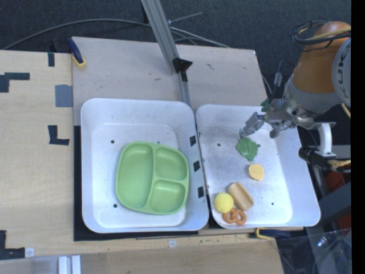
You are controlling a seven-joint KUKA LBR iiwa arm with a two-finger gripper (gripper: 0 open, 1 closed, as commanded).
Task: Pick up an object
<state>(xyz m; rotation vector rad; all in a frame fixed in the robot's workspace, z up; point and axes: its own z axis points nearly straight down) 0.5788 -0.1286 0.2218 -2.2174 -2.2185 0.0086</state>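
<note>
Count: five small food toys lie in the right bin (296, 210), and any one of them would serve as the object to pick up.
Gripper: the gripper (263, 128) hangs over the far part of the right bin with its two fingers spread apart and nothing between them, so it is released.
Nearest thing: the green leafy piece (247, 148) lies just beside the gripper, on its near-left side, apart from the fingertips and not yet touched.
Direction that matters: from the gripper the green leafy piece is a little nearer to the viewer and slightly left, so I judge a short move that way and then down would bring the fingers around it.
Long axis: the green leafy piece is roundish, with no clear long axis that I can make out.
Others: the yellow slice (256, 172) sits just nearer than the green one; the hot dog bun (240, 196), the lemon (224, 202) and the pretzel (234, 216) cluster at the near edge of the bin, well apart from the gripper.
Left bin: the left bin (91, 153) holds a green divided plate (153, 178).
</note>
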